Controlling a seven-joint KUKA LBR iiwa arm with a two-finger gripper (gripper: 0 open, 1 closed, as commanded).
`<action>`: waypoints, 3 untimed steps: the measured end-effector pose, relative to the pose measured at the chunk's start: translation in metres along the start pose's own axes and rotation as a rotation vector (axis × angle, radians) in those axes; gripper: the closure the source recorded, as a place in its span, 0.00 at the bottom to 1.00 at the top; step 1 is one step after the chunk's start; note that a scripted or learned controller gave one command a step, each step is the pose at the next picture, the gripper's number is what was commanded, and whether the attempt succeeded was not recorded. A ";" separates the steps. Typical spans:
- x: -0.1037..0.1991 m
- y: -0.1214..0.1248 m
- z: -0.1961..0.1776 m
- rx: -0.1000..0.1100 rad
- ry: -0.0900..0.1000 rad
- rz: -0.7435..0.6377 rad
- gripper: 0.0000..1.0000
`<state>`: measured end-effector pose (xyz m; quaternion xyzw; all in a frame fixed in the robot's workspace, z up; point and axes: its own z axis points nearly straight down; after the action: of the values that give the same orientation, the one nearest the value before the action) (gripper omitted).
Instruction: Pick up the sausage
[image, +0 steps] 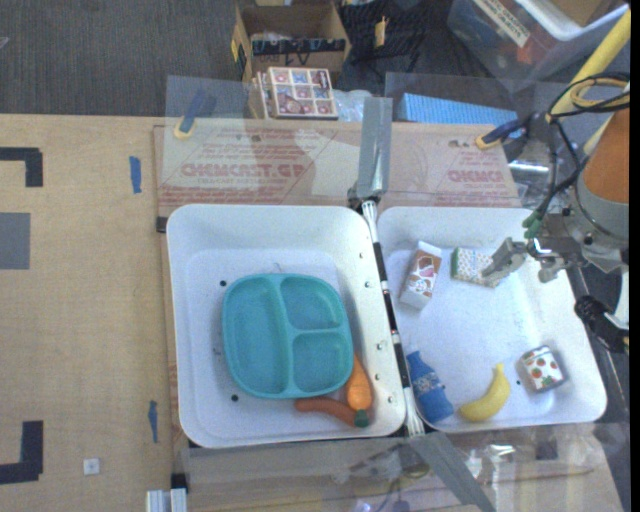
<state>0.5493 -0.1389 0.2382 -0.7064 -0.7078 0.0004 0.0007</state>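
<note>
Camera view: a flat tan tabletop (80, 300) with black and blue tape marks carries two shallow white bins with rounded corners, set side by side.

Left bin (200, 240): a teal plastic tray (285, 335), smooth, rounded and divided into three compartments, lies flat near the centre. The sausage (322, 407), a slim reddish-brown cylinder, lies on the bin floor just beyond the tray's near right corner, close to the bin's front wall. An orange carrot (360, 385) with a green end lies beside it, touching or nearly touching the sausage's right end, against the bin's right wall.

Right bin (590, 400): a small upright white and red carton (421, 277) stands near the back left. A blue pouch-like item (430, 385) lies at the front left, with a curved yellow banana (487, 395) just to its right. A small white cube with red spots (541, 369) sits near the front right.

The claw (497, 265) hangs over the back of the right bin, its grey metal fingers down at a small green and white patterned packet (468, 264). Whether the fingers are parted or closed cannot be determined. The claw is well apart from the sausage, which is in the other bin.
</note>
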 end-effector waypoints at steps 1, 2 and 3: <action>0.043 0.026 0.149 -0.011 -0.002 -0.291 0.00; -0.006 0.078 0.151 0.006 0.004 -0.494 0.00; -0.049 0.101 0.084 -0.009 -0.007 -0.734 0.00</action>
<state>0.6502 -0.1873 0.1545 -0.4055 -0.9141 -0.0005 -0.0046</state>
